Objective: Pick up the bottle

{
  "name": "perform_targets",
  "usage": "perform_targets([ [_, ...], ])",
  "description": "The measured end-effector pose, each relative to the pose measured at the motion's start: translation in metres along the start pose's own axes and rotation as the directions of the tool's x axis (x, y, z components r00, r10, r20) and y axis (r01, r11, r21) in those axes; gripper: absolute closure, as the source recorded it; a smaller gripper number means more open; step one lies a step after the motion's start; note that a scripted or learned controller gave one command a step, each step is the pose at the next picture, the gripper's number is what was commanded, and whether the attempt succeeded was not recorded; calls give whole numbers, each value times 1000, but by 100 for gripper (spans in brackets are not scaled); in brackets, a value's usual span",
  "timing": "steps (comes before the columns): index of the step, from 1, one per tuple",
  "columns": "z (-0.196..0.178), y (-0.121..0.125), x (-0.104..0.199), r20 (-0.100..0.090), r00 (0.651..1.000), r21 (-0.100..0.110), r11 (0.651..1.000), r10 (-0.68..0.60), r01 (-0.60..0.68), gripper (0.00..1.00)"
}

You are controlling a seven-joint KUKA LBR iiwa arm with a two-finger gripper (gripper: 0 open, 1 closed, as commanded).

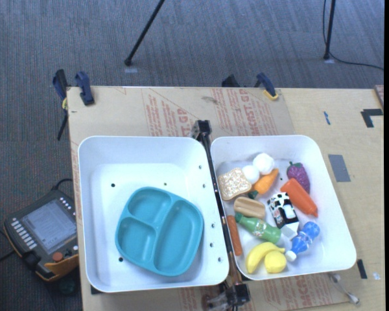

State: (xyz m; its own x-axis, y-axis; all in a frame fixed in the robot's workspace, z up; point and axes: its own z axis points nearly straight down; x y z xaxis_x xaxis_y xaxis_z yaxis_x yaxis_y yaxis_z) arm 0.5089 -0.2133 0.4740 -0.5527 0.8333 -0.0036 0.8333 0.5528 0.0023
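Two shallow white bins are set side by side on the bench (181,109), their inner walls touching along a central seam. The arrangement reads as a sorting layout, with goods kept in one bin and a receiving dish in the other.

The left bin (97,154) carries a teal divided plate (159,230) with three compartments, laid flat and turned at a slant; nothing is seen in the compartments.

The right bin (311,149) is crowded with toy foods. The green bottle (259,226) lies on its side near the middle of that bin, just right of the seam, with its neck pointing left. It is hemmed in closely: a bread roll (249,207) lies just beyond it, a thin orange stick (235,236) just to its left, a banana (262,254) just nearer, and a black-and-white carton (282,209) to its right. A blue bottle-like item (303,238) lies further right, so some care in telling the two apart would be called for.

Because the bottle lies flat among neighbours, a grasp across its body is judged likeliest to succeed. The gripper's opening cannot be told.
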Motion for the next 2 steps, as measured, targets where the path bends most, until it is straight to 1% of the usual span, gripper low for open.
perform_targets([
  [1,-45,-26,17,2,976,-1,976,-220,220,100],
  [2,-59,-20,14,2,857,-1,857,-516,516,100],
])
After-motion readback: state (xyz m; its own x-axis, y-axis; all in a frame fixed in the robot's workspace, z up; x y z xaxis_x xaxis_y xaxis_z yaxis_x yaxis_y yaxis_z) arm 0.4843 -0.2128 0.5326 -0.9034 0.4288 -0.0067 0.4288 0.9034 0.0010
